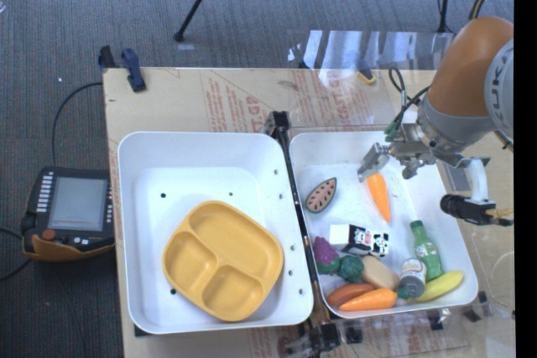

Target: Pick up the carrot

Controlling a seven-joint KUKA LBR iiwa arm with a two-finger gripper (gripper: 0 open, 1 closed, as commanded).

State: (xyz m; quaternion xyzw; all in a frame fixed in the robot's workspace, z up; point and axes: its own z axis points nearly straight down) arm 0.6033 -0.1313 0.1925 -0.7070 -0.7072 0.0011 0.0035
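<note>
My claw (390, 161) spread wide just over carrot (379, 195) top in right bin (336, 148); looks light, stiff, slick plastic w/ taper, so I'd grip thick mid-body.

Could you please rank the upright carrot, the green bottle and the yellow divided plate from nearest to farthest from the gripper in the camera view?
Measured from the gripper:
1. Upright carrot, in the right bin just below the gripper.
2. Green bottle, lower in the right bin, toward its right side.
3. Yellow divided plate, in the left bin, well across the divider.
</note>
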